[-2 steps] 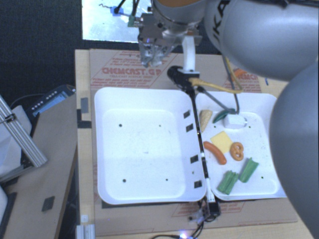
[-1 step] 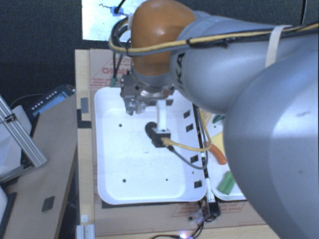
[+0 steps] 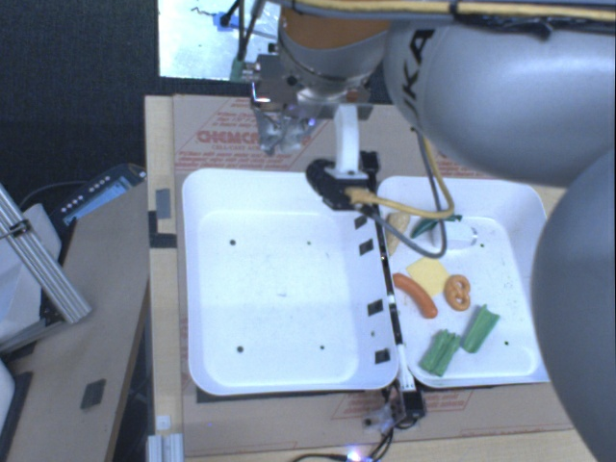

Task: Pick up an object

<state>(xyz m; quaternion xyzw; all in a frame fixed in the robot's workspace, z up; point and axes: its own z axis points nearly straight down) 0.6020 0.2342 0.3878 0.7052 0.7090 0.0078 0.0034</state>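
The right bin holds several small toy foods. An orange sausage lies next to a yellow slice and an orange pretzel. Two green pieces lie near the bin's front. A pale item and a small green one sit at the back, partly behind a cable. My gripper hangs blurred above the cardboard beyond the left bin's far rim, well away from the foods. Nothing can be seen in it.
The left bin sits beside the right one, with a black-marked divider between them. A black bracket with cables hangs over the bins' shared back corner. My arm's bulky grey body covers the upper right.
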